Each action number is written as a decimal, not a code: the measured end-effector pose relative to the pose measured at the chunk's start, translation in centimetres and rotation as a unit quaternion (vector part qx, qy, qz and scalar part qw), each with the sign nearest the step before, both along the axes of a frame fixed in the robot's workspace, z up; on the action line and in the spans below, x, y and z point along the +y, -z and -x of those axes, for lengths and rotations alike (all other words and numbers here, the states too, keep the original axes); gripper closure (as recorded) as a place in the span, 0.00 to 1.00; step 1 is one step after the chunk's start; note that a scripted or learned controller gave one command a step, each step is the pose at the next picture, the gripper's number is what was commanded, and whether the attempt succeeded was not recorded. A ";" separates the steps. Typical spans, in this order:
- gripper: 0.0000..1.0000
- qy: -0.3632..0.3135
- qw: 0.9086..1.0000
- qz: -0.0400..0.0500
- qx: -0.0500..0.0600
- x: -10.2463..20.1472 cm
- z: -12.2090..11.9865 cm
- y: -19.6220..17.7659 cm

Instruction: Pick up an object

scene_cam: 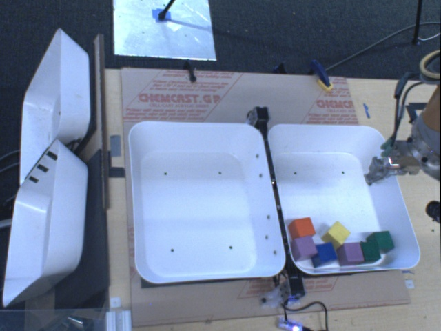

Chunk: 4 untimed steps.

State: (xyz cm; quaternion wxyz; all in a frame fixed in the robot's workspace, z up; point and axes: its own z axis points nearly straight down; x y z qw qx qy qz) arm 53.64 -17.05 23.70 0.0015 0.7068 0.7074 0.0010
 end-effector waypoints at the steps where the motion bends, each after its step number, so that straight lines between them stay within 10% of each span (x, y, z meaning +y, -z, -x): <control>1: 1.00 -0.002 1.000 -0.001 0.001 5.9 -1.4 -0.2; 4: 1.00 -0.002 1.000 -0.001 0.001 21.6 -2.4 -0.3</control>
